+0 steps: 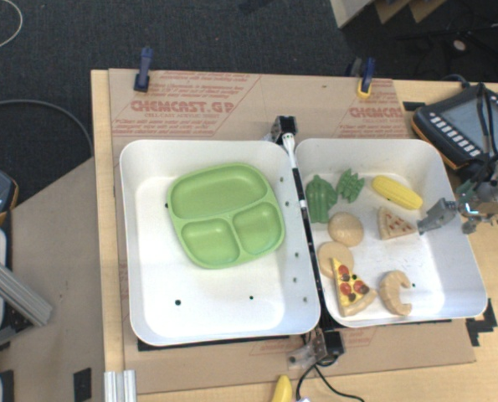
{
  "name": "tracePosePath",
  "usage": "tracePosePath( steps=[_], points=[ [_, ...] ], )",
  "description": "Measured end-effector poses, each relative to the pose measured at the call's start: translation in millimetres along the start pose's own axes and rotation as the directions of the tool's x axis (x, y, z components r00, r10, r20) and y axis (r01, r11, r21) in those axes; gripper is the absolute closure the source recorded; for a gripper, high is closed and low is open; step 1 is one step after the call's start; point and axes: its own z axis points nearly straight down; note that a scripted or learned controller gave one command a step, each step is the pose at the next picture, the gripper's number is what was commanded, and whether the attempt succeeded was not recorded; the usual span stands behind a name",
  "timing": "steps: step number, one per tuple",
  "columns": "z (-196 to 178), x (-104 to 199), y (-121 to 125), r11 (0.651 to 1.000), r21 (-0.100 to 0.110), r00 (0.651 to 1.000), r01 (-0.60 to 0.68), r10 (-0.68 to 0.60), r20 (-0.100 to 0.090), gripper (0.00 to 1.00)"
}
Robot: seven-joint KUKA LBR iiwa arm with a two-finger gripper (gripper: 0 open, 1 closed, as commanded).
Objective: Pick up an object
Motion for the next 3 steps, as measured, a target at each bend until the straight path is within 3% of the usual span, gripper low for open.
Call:
tracePosePath(
  steps=[1,2,3],
  points=[
    [-11,0,1,1.000,-0.003,1.000,0.001,-0.001,0.002,1.00],
    [118,23,26,1.000,0.005,1.000,0.003,-0.003,-0.004,1.00],
    [119,114,58,1.000,-0.002,1.000,0.003,-0.003,0.000,1.00]
  ],
)
